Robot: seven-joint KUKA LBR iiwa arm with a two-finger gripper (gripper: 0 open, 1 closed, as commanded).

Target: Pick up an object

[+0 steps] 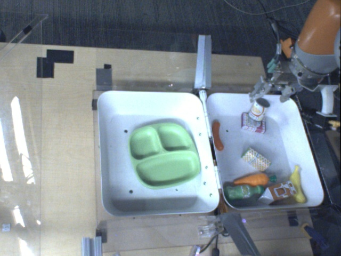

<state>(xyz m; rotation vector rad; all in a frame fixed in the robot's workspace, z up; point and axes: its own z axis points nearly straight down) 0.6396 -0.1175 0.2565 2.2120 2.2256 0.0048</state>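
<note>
Gripper [272, 89], upper right of frame: fingers spread, nothing between them. Small bottle [258, 110] just below it, upright in right bin [314, 164]. Pick not yet made; descent, grasp, lift remain.

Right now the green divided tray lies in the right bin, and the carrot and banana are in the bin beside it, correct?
Not quite. The camera view shows the green divided tray in the left bin, not the right one. The carrot and banana do lie in the bin beside it, the right bin.
</note>
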